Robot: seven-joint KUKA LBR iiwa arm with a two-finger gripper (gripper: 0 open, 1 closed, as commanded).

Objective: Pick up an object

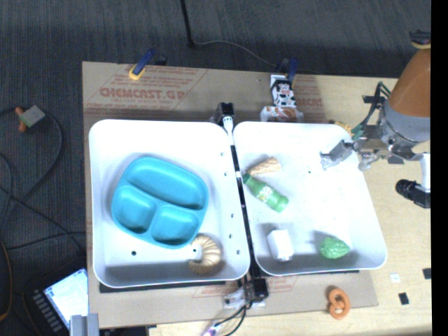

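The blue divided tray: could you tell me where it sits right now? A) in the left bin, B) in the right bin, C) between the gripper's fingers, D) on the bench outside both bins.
A: the blue divided tray lies flat on the floor of the left bin, with a tan croissant-like item beside its lower right corner.

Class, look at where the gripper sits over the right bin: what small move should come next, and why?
Probably move left and down toward the green bottle. The gripper hovers by the right bin's upper right corner, holding nothing, apart from every object.
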